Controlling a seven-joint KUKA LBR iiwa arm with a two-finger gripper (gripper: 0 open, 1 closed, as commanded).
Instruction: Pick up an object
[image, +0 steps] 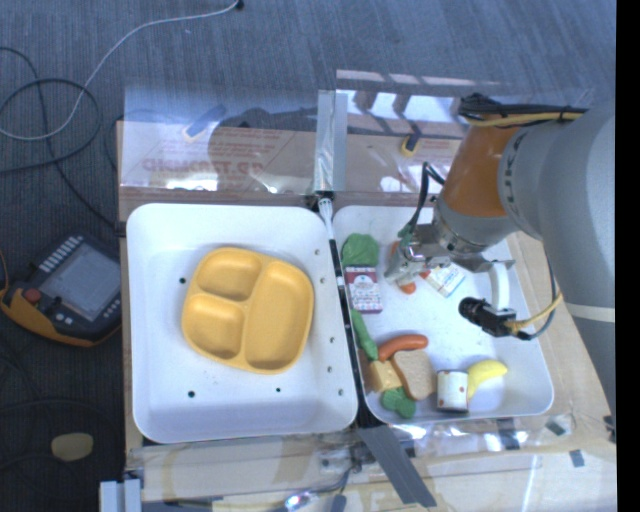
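yellow plate (247, 307) in left bin (150, 400) | gripper (407, 262) over right bin (530, 400) | finger state unclear

Claw (408, 262) over rt bin (530, 395), nr toy food.

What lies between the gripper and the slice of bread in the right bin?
In the camera view, the orange hot dog lies between the gripper and the slice of bread, on the white floor of the right bin.
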